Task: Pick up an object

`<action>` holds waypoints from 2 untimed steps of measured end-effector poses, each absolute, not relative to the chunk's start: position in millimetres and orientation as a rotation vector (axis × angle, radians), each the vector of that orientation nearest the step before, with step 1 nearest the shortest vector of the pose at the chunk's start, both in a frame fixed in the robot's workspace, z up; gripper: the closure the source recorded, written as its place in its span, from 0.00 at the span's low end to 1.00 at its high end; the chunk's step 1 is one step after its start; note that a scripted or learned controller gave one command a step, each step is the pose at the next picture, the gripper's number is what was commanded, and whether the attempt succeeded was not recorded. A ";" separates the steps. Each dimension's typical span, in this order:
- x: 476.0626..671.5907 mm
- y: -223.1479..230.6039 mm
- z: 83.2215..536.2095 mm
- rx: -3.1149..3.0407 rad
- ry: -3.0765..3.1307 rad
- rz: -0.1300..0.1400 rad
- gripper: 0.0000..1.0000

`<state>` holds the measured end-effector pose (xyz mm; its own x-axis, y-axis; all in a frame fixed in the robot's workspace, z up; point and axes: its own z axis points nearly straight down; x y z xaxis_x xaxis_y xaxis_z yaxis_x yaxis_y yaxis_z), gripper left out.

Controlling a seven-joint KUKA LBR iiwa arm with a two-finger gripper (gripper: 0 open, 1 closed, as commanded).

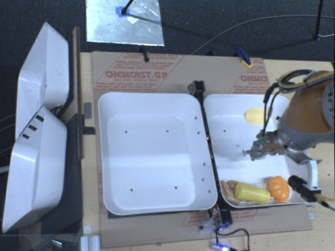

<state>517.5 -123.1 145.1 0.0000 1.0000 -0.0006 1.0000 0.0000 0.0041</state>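
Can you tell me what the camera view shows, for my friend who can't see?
A grey and orange robot arm's gripper hangs over the right bin. That bin holds a pale yellow thing, a yellow bottle and an orange ball.

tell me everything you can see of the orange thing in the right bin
The orange object is small, rounded and lobed like a toy pumpkin, smooth and plastic-looking. It lies on the floor of the right bin near its front right corner, close to the front wall. Its left side meets the yellow object lying beside it. The end effector is above and apart from it.
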 end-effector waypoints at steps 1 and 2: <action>510.5 -120.6 203.0 2.218 2.219 0.005 1.00; 520.9 -119.3 251.8 2.218 2.220 0.005 1.00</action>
